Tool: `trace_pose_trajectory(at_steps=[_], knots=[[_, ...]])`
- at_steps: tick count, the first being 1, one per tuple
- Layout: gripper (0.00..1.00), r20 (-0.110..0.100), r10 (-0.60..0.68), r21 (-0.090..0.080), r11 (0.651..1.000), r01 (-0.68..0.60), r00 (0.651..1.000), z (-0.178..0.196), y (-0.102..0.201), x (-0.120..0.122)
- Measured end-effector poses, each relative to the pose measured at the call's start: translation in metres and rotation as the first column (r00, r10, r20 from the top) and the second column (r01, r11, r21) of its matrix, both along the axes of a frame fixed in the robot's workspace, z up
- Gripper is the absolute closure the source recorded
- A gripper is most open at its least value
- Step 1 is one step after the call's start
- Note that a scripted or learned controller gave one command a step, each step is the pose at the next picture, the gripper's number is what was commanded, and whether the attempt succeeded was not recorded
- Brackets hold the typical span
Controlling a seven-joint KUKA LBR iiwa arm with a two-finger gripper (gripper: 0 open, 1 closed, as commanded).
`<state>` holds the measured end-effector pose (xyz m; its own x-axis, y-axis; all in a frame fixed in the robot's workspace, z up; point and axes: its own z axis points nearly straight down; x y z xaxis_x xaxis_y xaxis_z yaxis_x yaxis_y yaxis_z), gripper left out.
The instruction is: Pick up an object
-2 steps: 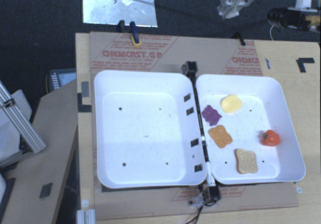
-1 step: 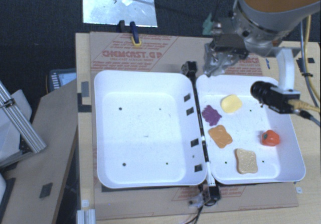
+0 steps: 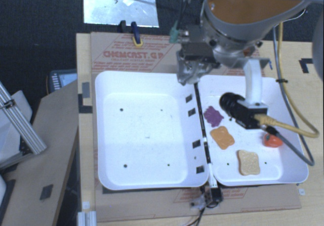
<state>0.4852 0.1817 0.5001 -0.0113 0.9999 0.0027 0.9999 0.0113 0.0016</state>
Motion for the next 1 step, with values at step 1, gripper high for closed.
trace_pose_trajectory(at_steps=[1], knots=[[1.00, 0.004, -0.003, 0.002, 1.000, 0.003, 1.000, 0.0370, 0.0413, 0.0153]])
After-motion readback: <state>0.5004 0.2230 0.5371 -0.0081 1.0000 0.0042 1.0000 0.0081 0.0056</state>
